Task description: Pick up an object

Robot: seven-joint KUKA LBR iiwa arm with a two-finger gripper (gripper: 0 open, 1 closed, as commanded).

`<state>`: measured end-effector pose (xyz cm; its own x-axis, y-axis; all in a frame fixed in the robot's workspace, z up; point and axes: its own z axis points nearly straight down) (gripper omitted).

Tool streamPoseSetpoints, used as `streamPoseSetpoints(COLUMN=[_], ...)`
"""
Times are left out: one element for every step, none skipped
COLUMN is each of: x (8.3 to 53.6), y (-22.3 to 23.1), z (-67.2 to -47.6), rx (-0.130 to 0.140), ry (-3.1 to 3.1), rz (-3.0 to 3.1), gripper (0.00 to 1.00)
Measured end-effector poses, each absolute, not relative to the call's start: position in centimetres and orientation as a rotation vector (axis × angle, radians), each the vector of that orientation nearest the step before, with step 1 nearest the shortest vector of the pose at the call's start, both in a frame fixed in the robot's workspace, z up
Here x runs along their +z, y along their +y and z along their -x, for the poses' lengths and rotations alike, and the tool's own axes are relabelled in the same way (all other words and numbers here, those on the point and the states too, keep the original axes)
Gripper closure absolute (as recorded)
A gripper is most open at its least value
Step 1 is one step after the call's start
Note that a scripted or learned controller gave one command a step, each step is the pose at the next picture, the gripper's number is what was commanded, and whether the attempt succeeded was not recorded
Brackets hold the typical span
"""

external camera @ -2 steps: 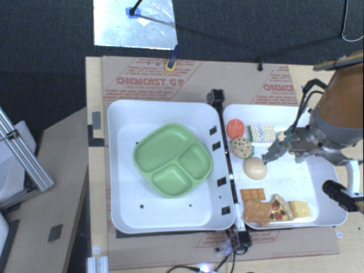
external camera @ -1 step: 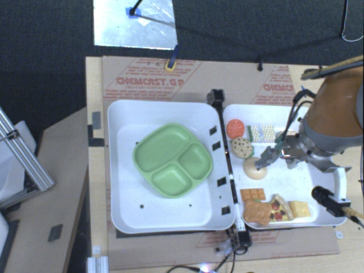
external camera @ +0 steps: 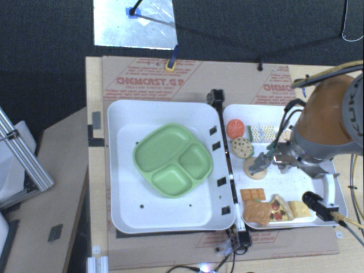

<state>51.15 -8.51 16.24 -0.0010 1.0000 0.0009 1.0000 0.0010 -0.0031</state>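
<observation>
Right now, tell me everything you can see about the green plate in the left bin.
The green plate is pale green, looks like smooth plastic, and has a rounded, roughly square outline with soft corners. Raised ridges split it into three compartments: one large section across its upper left and two smaller ones toward the lower right. No food lies in any of them. It lies flat and right side up, turned at an angle to the walls, near the middle of the left bin, touching only the bin floor.

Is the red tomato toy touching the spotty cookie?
Apart. The camera view shows a thin strip of white bin floor between the red tomato toy and the spotty cookie just below it.
</observation>
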Motion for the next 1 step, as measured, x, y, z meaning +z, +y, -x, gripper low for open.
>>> streamPoseSetpoints(x=[10.29], y=[-8.66], z=[-51.83], rx=[0.004], ry=[-2.219], rz=[2.218], gripper=[0.00])
